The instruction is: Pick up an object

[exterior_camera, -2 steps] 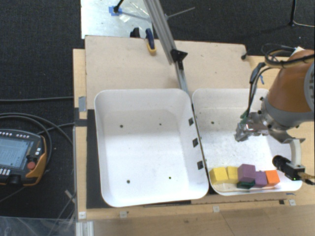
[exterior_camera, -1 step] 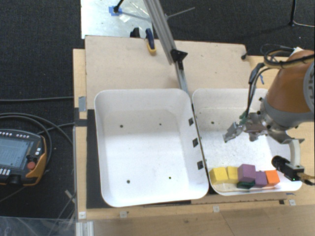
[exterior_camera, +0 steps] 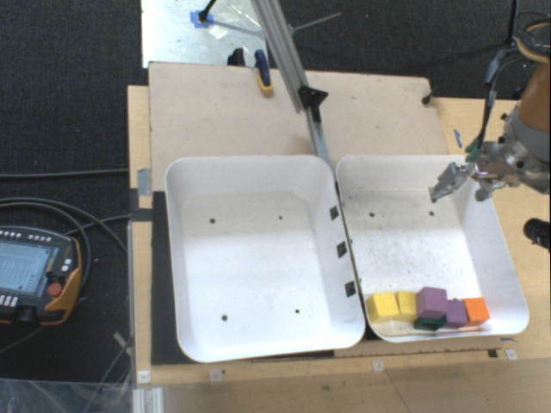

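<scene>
The claw (exterior_camera: pixel 465 181) hangs over the right bin (exterior_camera: pixel 405 231), near that bin's far right rim, with its two fingers spread apart and nothing between them. The things to pick sit at the opposite end of the right bin, packed in a row against its near wall: two yellow blocks (exterior_camera: pixel 392 305), a purple block (exterior_camera: pixel 433 300), a dark green piece (exterior_camera: pixel 429 322) in front of it, and an orange block (exterior_camera: pixel 476 310) at the right end.

The crowding is the main risk. The blocks touch one another, so a finger coming down may land on top of a neighbour instead of sliding beside the chosen block, and the claw may shut on air or knock the row about. The near wall is another hazard: the blocks lie right against it, so a finger on that side has little room and may strike the rim. The low green piece looks hardest to grip, being partly tucked under the purple block. The left bin (exterior_camera: pixel 258 256) plays no part here.
</scene>
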`<move>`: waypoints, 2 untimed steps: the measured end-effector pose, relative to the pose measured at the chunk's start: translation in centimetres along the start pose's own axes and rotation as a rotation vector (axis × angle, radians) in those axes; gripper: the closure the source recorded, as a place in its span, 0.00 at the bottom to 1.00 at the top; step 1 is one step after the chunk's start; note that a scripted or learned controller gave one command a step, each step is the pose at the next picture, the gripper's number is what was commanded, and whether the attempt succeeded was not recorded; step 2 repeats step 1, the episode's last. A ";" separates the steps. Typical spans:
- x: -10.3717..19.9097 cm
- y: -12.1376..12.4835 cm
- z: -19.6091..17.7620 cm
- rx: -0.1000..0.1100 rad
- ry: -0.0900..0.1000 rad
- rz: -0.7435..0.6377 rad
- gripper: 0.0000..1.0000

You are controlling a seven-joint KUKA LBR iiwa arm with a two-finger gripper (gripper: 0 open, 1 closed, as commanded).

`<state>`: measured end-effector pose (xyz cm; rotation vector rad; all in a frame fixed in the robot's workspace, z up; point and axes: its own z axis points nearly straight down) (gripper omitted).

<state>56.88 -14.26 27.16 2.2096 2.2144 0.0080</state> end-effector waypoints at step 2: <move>-3.1 5.1 -5.8 0.000 0.000 -0.003 0.00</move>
